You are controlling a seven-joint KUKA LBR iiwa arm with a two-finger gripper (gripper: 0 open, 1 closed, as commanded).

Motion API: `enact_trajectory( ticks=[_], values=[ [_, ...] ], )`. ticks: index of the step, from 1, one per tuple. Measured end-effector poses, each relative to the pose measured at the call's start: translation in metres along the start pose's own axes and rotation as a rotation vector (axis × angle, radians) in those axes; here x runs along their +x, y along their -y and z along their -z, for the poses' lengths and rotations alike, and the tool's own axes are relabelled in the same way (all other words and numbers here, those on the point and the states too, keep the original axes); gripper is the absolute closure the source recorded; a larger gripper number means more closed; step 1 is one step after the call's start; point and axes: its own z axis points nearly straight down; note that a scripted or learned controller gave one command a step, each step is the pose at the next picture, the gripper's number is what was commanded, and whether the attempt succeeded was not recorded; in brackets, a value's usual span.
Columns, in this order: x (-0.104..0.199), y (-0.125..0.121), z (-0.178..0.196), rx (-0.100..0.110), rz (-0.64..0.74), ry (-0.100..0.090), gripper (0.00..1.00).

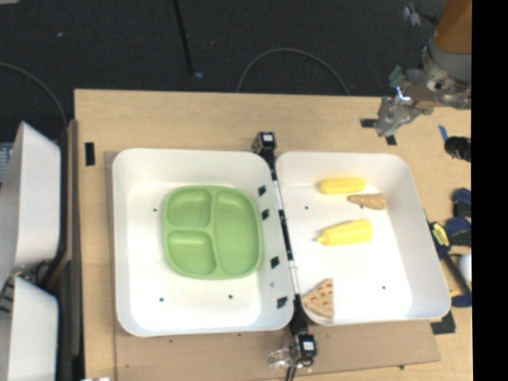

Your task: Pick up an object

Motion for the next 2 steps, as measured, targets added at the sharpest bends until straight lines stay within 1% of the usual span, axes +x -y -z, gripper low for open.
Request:
enact_trajectory(
  ticks=[1, 2],
  values=[
    [0.052, 0.023, -0.015, 0.008, 0.002, -0.001, 1.0],
    [0.1, 0.042, -0.012, 0.007, 0.003, -0.002, 1.0]
  ],
)
